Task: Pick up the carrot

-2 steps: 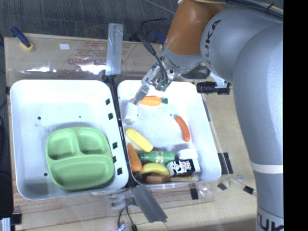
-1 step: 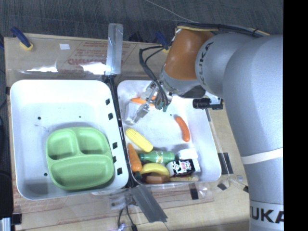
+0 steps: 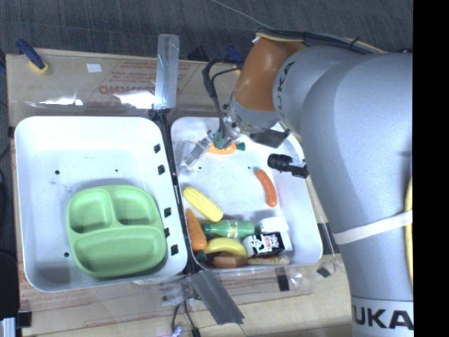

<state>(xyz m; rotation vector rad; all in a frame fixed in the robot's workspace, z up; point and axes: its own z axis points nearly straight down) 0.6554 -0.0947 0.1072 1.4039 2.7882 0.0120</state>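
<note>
The carrot (image 3: 196, 232) is lying against the left wall of the right bin (image 3: 235, 177), near its front left corner. It is being crowded by the corn (image 3: 202, 203), the green bottle (image 3: 228, 229) and the banana (image 3: 226, 246).

The gripper (image 3: 223, 140) is being held near the far edge of the same bin, well apart from the carrot, just over a small orange and green thing (image 3: 226, 148). This thing could be taken by mistake (its colour is close to the carrot's). A grasp at the carrot could also be spoiled by the wall, or a neighbour could be caught together with it.

Whether the gripper is open or closed cannot be told, because it is being shaded by the arm (image 3: 351, 153). The small thing under it is not being made out clearly, and the carrot's lower end is being covered by the banana.
</note>
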